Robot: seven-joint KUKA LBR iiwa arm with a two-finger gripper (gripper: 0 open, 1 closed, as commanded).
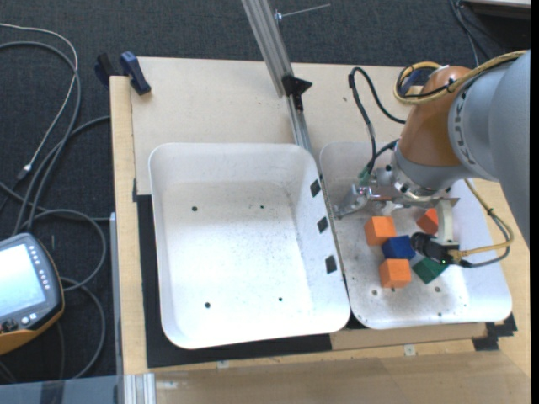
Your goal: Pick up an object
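Observation:
Several small blocks lie in the right bin (459, 301). An orange block (380, 230) sits nearest the gripper, with a blue block (397, 248) touching it below and a second orange block (394, 273) below that. To their right lies a green block (430, 268). A red-orange block (429, 220) is half hidden under the wrist. My gripper (354, 200) hangs low over the right bin's upper left part, just up and left of the first orange block. Nothing shows in its grasp.
The left bin (173, 162) stands beside the right one, their walls meeting near the gripper. A slanted metal pole (268, 40) crosses above the bench's far side. A black cable (364, 108) loops by the wrist, and a blue clamp (135, 71) sits at the bench's far left corner.

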